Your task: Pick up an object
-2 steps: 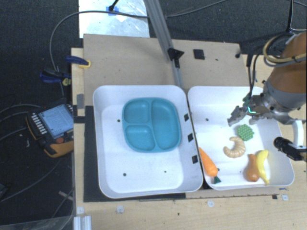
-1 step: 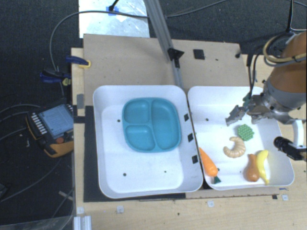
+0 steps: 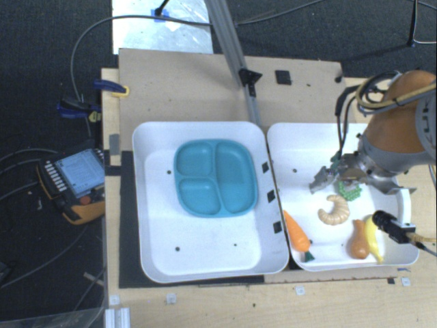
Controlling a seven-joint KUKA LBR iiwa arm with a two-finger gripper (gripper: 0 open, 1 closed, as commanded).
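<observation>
My gripper [image 3: 333, 179] hangs low over the right bin [image 3: 293, 157], near its middle. A small green object [image 3: 352, 193] lies just below and right of it, partly hidden by the wrist. A tan croissant-shaped toy [image 3: 334, 210] rests a little in front of the gripper, apart from it. An orange carrot [image 3: 296, 231] lies by the bin's front left wall. An orange pear-like piece [image 3: 358, 242] and a yellow banana [image 3: 373, 235] sit together at the front right corner.
The left bin [image 3: 153, 210] bears a blue divided plate [image 3: 216, 177]. A grey pole [image 3: 229, 33] slants over the bench's back edge. The arm's orange band [image 3: 403, 111] and cables [image 3: 351, 104] rise above the right bin's far right side.
</observation>
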